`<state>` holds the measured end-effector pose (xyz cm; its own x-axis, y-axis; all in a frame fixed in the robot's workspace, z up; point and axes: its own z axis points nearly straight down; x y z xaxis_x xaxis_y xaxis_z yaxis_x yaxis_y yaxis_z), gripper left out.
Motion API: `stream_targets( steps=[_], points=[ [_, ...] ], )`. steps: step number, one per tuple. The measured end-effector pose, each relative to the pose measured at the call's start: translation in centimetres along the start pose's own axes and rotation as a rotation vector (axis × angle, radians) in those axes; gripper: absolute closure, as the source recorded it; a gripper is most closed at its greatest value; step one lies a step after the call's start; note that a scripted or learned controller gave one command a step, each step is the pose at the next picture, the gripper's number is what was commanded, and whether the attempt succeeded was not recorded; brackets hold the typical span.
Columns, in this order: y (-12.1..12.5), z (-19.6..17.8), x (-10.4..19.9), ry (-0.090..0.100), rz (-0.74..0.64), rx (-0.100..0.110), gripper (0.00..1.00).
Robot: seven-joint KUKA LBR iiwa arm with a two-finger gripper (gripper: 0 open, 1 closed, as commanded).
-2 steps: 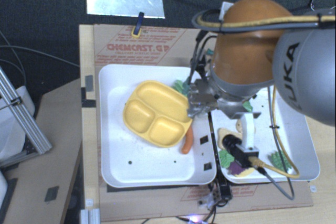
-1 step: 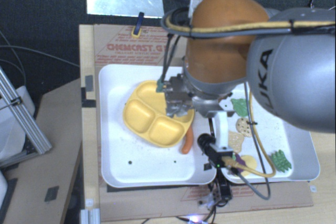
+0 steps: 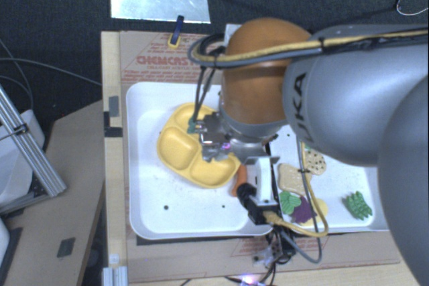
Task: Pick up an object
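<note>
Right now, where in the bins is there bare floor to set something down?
Left bin: a bare strip along the near wall below the yellow tray, and the far-left corner above it. It is crowded near the divider, where the cracker, grapes and green toy lie under the arm.

You can read red print "CHEMCAS…" on the cardboard [image 3: 155,58] behind the bin; the arm cuts off the rest. The arm [image 3: 348,104] bears dark letters, "UK" readable.
</note>
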<state>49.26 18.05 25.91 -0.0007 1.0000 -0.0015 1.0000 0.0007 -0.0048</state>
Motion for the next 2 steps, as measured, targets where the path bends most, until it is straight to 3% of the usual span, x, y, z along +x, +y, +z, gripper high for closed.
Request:
stream_targets(
  steps=[1, 2],
  points=[
    [-0.6, -11.1, 5.8, 0.010, -0.010, -0.017, 1.00],
    [5.6, 4.6, 5.2, -0.004, 0.002, 0.004, 1.00]
  ],
)
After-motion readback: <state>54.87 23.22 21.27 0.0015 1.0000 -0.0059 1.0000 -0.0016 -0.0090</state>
